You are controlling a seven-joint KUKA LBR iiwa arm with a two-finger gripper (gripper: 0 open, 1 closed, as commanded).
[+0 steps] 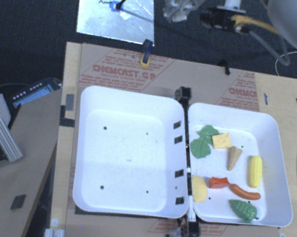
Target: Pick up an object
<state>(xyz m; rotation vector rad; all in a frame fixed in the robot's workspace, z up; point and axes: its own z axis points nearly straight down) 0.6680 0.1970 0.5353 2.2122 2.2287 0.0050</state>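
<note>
gripper (179, 6): 12 o'clock, far above bins, jaw state — cannot tell
toys: all lying in right bin (276, 128)
corn (255, 171): untouched
progress: nothing picked, whole grasp left

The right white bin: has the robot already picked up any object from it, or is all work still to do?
Nothing looks picked up yet. The yellow corn cob, orange sausage, yellow cheese block and dark green leafy piece all lie in the right white bin. The gripper hangs far above the bench. Approach, grasp and lift remain.
</note>
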